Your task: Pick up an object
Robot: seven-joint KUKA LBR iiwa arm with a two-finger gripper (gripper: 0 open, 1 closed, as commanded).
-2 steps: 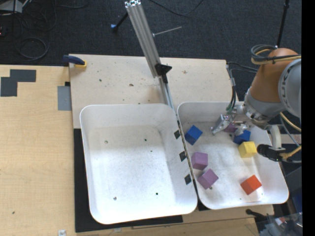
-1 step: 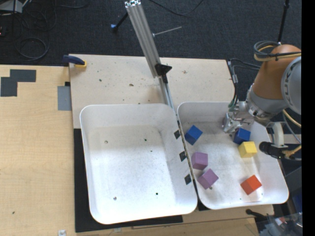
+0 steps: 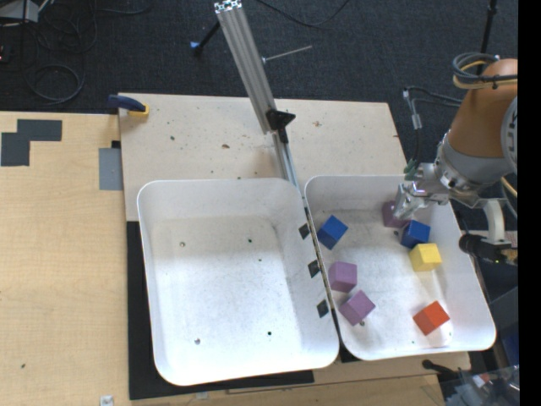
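Note:
The right bin point(image 3: 473, 332) holds several small blocks. A blue block point(image 3: 332, 231) lies near its left wall, with two purple blocks point(image 3: 342, 275) point(image 3: 357, 306) below it. At the lower right sits a red block point(image 3: 432, 318). My gripper point(image 3: 412, 205) hangs low at the bin's upper right, reaching in from the right. It is directly above a cluster made of a purple block point(image 3: 392, 216), a blue block point(image 3: 415, 233) and a yellow block point(image 3: 425, 256). The purple block is partly hidden by the gripper. I see no block lifted off the bin floor.
The left bin point(image 3: 161, 227) stands beside the right one, and black clips point(image 3: 314, 268) mark the shared wall. A slanted aluminium bar point(image 3: 251, 66) rises behind the bins. Wooden bench surface point(image 3: 203, 138) stretches behind and to the left.

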